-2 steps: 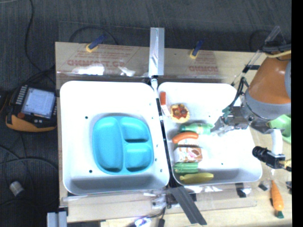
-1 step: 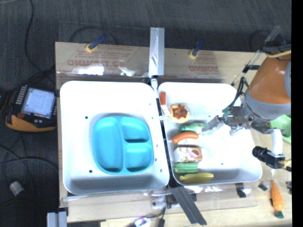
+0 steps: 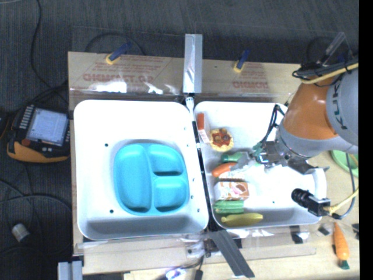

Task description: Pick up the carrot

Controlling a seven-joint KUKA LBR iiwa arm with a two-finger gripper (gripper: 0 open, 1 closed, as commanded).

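Carrot [image 3: 223, 169] lies in the right bin [image 3: 274, 212], beside the gripper [image 3: 256, 154]. Finger state: cannot tell. Straddle the carrot's midsection across its width before closing.

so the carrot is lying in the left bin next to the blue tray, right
Not quite. The camera view shows the carrot lying in the right bin, among the other toy foods near its left wall. The blue tray sits in the left bin.

small orange carrot [image 3: 223, 169] lying slantwise in right bin [image 3: 303, 210].
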